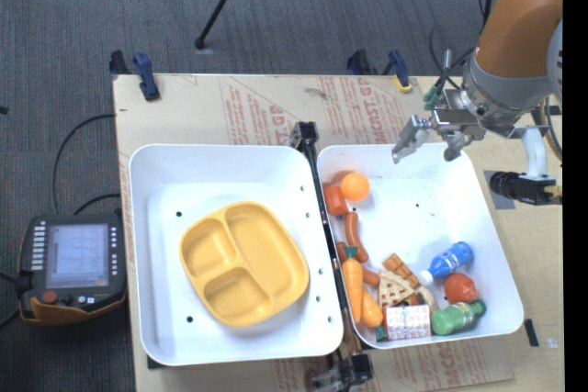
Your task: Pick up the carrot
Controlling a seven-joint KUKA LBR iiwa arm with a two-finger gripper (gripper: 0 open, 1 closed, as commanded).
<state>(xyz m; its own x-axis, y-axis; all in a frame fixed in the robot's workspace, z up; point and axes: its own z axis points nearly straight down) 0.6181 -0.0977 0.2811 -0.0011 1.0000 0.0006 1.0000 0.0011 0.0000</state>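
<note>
The carrot (352, 285) is a long orange piece lying along the left wall of the right bin (441, 197), near its front. My gripper (428, 145) hangs over the far edge of that bin, well behind and to the right of the carrot. Its two fingers are spread apart with nothing between them.
The right bin also holds an orange ball (355, 187), sausages (354, 238), a waffle piece (397, 278), a blue bottle (448, 260), a red item (460, 288), a green item (456, 319) and a small box (407, 322). A yellow divided plate (243, 263) sits in the left bin (156, 197).
</note>
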